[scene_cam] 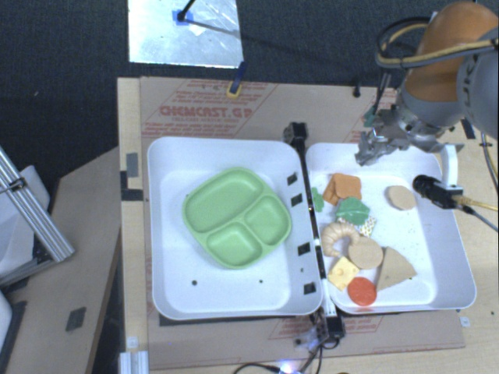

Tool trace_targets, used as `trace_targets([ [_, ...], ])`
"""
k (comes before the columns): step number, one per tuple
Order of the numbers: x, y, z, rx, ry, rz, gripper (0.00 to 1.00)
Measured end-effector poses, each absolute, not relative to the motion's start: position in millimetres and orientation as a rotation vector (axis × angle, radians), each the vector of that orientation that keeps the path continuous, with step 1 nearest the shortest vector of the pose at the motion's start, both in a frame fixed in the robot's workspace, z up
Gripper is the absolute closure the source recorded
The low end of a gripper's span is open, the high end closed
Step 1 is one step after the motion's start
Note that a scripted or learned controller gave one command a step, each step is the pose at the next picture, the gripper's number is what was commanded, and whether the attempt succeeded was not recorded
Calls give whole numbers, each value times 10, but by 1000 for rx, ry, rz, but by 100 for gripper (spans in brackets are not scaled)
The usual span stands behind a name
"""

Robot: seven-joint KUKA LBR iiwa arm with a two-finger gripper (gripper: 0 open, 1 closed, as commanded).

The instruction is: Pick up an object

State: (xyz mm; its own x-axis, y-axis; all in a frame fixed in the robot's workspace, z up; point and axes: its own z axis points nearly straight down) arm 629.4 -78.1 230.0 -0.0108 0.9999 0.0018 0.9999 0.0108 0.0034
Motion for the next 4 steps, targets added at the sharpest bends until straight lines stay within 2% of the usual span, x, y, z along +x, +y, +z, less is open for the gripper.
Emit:
trace_targets([
  [1,6355,-234,2344,2209,2233,4,100],
  [2,6318,278,2178,2212,2233,3,100],
  [3,6181,300,2299,2215,2229,2,100],
  [4,6217,368,2343,2213,2229,3,100],
])
